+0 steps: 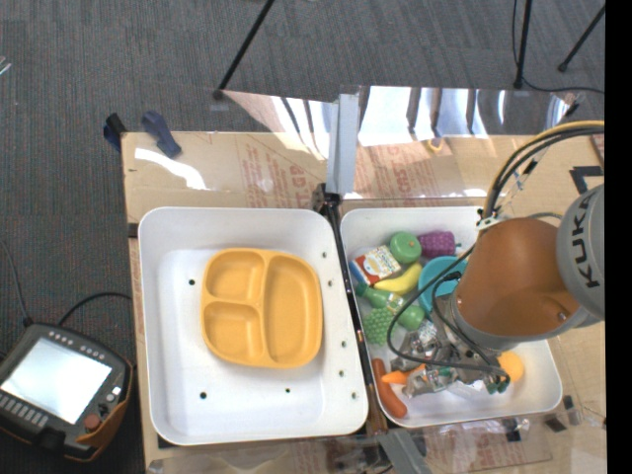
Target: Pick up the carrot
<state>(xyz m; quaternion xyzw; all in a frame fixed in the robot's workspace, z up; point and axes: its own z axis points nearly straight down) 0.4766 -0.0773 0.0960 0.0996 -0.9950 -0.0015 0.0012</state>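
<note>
At the lower right of the frame, the carrot point(391, 391) lies in the right bin's point(546, 399) near left corner. Just right of it hangs the gripper point(446, 375); whether its fingers are parted cannot be told. Farther back lie a banana point(399, 282) and grapes point(436, 242). The left bin point(168, 363) holds a yellow divided plate point(263, 307).

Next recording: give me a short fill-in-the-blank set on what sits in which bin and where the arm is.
1. The yellow divided plate lies in the ____ bin.
2. The carrot lies near the front edge of the ____ bin.
3. The arm's orange band hangs over the ____ bin.
4. The purple grapes lie beside a ____ toy.

Missing words: left; right; right; green
</note>
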